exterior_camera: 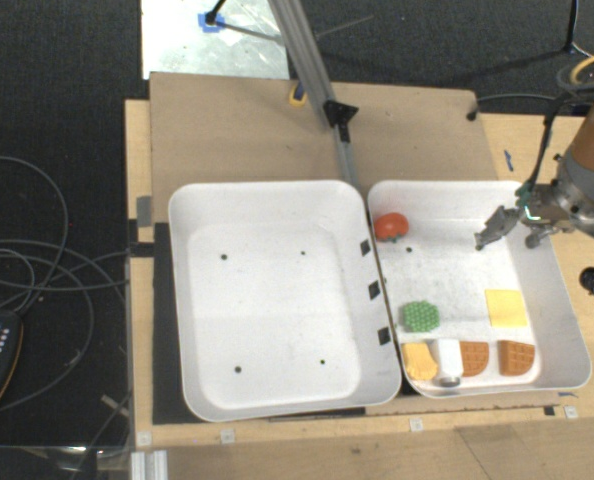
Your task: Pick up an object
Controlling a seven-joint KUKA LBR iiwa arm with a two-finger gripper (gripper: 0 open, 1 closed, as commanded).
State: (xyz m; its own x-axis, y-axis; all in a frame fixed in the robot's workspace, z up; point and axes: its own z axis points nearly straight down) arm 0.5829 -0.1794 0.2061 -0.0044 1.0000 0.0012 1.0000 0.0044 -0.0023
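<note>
The pincer [499, 230] hangs over the right bin [567, 308] near its back right corner, fingers parted a little and nothing between them. The arm [592, 173] leans in from the desk's right edge, wrist tilted toward the left. The nearest likely target, a red ball [391, 226], lies to the pincer's left against the bin's back left corner, well apart from it.

Red ball [391, 226], yellow block [506, 308].

One fixed camera looks down at a slant on both white bins [277, 200].
</note>
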